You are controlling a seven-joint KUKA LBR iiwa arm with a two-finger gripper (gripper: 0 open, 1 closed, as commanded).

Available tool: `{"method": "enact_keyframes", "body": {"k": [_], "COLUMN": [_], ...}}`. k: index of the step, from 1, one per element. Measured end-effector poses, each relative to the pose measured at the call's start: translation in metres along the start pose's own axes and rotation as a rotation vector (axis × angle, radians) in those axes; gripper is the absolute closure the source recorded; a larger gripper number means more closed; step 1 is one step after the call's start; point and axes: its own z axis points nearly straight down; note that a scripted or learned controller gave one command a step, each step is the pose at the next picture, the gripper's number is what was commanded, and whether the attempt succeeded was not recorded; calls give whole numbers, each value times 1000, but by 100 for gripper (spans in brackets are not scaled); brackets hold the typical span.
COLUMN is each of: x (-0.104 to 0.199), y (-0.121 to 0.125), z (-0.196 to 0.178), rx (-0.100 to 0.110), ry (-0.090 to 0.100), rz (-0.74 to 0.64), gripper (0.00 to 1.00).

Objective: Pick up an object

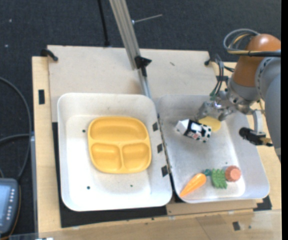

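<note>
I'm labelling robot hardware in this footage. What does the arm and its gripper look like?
The arm is grey and rounded, with an orange band above the wrist. A looped pale cable arches over the orange section. The gripper is small, metallic grey, and a black bracket sticks out beside the arm.

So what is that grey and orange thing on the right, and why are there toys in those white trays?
That grey machine with the orange band is a robot arm. Its gripper is like a hand with two fingers. One camera looks down from above at a slant. On the bench sit two shallow white bins. The left bin holds a yellow plastic plate with three sections. The right bin holds a black-and-white toy cow, a flat yellow piece under the gripper, an orange toy carrot with green leaves and a small reddish-brown round toy. I can't tell whether it has grabbed anything.
</note>
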Motion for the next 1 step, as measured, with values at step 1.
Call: {"method": "enact_keyframes", "body": {"k": [1], "x": [-1], "y": [2], "z": [-14], "rx": [-6], "ry": [-4], "rz": [-2], "gripper": [100]}}
